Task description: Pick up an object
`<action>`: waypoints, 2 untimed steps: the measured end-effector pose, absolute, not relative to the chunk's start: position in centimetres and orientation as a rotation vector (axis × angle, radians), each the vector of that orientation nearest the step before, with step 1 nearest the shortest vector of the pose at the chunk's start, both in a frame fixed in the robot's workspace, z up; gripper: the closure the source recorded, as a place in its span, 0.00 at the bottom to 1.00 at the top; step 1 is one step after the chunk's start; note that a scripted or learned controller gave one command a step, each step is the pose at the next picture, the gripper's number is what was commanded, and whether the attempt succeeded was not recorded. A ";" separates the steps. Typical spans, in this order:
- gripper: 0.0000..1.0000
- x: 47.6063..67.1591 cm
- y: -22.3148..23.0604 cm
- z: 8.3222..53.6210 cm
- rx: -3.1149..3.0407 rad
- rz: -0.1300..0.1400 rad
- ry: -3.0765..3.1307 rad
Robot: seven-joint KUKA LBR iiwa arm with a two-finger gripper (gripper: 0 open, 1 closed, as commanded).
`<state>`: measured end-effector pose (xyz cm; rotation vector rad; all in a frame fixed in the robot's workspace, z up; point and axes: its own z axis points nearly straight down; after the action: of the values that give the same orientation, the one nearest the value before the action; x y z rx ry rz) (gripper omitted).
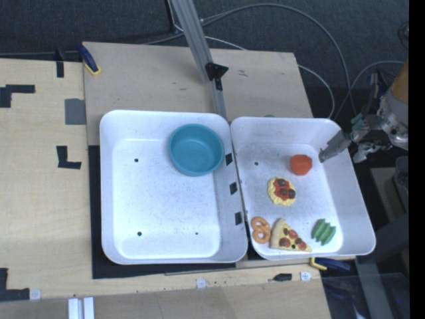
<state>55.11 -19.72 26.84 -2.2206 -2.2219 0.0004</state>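
Observation:
The right bin (345,178) holds a red tomato-like ball (301,164), a small round yellow pizza (281,191), a pretzel (259,229), a pizza slice (288,236) and a green pepper piece (323,231). A blue bowl (196,149) sits upright in the left bin (126,191), at its back right. My gripper (340,155) hangs over the right bin's right rim, just right of the red ball and apart from it. Its two dark fingers stand spread, open, with nothing between them.
A slanted metal pole (199,38) runs down to the gap between the bins at the back. Cables (332,52) loop over the bench behind the right bin. Dark floor lies beyond the bench's right edge.

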 end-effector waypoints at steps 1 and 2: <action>0.00 54.9 -19.9 20.6 -2.217 0.005 -2.218; 0.00 54.6 -19.8 16.3 -2.218 0.003 -2.220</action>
<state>54.60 -19.76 16.30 -2.2183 -2.2198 0.0032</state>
